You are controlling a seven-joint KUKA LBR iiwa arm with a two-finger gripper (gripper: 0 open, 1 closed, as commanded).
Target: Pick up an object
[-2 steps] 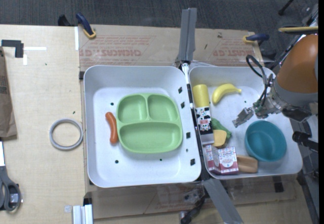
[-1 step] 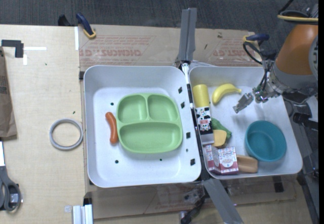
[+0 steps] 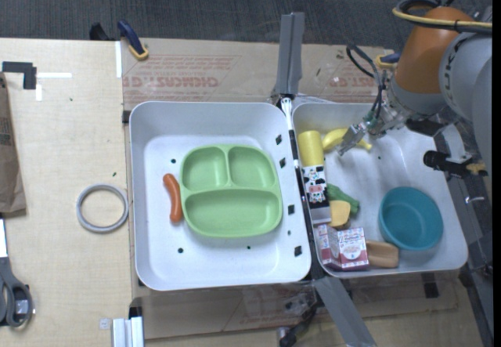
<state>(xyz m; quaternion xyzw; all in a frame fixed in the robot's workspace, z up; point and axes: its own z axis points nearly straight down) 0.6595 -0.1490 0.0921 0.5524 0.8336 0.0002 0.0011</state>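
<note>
My fingers (image 3: 362, 134) hang low over the far left part of the right white bin (image 3: 407, 263), by the small yellow plastic banana (image 3: 337, 139); I cannot tell whether they are spread or pressed together. The banana lies near the bin's far wall, just beside the upright yellow cylinder bottle (image 3: 311, 147). I judge it light, stiff and rather slick, best taken across its curved middle. The bottle and the bin's left wall crowd that side; toward the blue round bowl (image 3: 410, 218) at the near right the floor gives open room.
</note>
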